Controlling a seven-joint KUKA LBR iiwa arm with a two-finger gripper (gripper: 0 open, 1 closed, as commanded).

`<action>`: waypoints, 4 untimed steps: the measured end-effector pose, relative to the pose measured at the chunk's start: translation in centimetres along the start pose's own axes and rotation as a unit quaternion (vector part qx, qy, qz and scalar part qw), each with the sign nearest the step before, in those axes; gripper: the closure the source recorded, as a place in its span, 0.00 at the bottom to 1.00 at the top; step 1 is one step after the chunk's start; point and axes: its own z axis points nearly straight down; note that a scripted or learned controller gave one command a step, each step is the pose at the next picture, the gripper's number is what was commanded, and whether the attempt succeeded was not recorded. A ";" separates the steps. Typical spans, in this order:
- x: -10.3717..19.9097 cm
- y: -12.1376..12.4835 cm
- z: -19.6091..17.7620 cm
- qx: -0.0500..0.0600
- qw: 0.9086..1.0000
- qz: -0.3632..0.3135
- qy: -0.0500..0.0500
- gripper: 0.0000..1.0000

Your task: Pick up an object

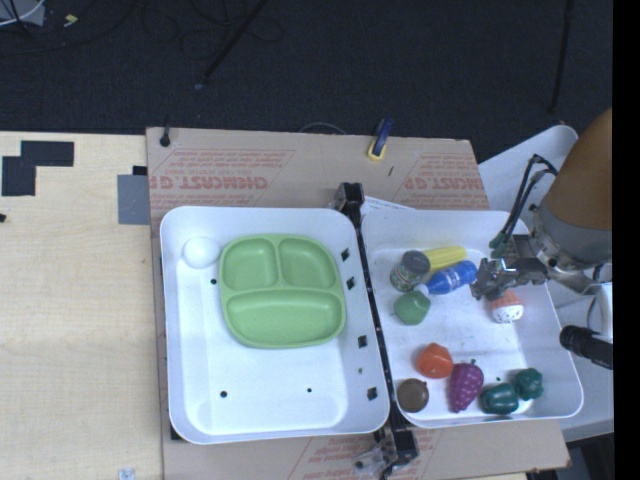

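Note:
The right bin point(545, 408) holds several small toys: a grey can point(409, 268), a yellow piece point(444, 258), a blue piece point(452, 278), a green pepper-like item point(411, 307), an orange-red fruit point(434, 360), purple grapes point(464, 384), a brown ball point(412, 395), a dark green item point(509, 392) and a white and orange piece point(507, 310). My gripper point(492, 279) hangs low at the bin's right side, just right of the blue piece and above the white and orange piece. I see nothing clearly held between its fingers.
The left bin point(190, 388) carries a green divided plate point(281, 290) and a white ball point(200, 252) in its far left corner. A black divider point(368, 313) separates the bins. The arm's body point(585, 198) looms over the right bin's far right edge.

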 end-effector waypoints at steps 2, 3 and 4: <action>8.8 2.7 0.4 -0.001 1.000 0.001 -0.001 1.00; 13.6 4.6 1.0 0.000 1.000 0.000 -0.001 1.00; 17.6 5.8 -0.6 -0.001 1.000 0.001 -0.001 1.00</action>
